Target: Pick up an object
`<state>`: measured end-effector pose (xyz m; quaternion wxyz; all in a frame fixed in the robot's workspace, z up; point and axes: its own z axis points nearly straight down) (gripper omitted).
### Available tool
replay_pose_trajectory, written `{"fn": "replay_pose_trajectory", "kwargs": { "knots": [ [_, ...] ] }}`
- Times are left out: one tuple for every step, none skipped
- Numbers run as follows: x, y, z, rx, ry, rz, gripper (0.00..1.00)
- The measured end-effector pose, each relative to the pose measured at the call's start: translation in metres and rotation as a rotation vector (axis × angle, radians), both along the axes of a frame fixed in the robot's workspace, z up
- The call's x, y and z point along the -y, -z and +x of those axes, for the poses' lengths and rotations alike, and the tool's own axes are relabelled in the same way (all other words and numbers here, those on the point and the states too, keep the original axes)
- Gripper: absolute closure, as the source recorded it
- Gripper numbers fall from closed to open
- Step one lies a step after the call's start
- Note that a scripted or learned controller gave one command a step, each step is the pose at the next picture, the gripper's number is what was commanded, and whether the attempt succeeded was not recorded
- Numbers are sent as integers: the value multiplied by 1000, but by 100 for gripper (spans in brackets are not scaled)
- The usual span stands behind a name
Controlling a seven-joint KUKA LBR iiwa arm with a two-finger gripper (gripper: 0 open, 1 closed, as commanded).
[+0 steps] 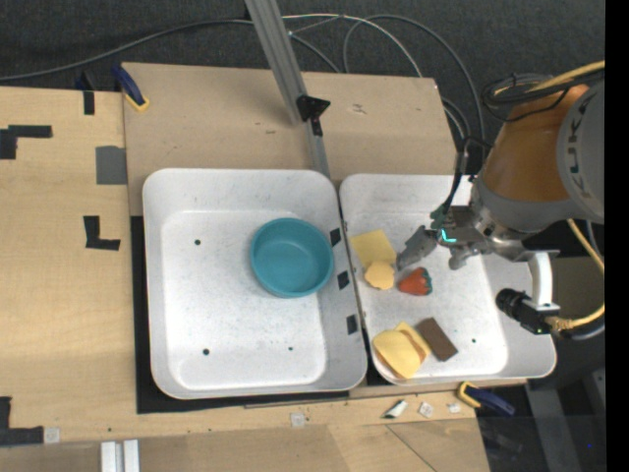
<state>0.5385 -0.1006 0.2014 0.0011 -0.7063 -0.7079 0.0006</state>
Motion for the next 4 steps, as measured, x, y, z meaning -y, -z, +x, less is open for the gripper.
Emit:
{"fn": "replay_pose_trajectory", "kwargs": {
  "knots": [
    [1,44,-5,-5,1,0,0],
    [6,97,-16,-6,2,0,0],
    [6,112,-16,1,1,-1,0],
    [5,102,-16,0,0,0,100]
  ]
}}
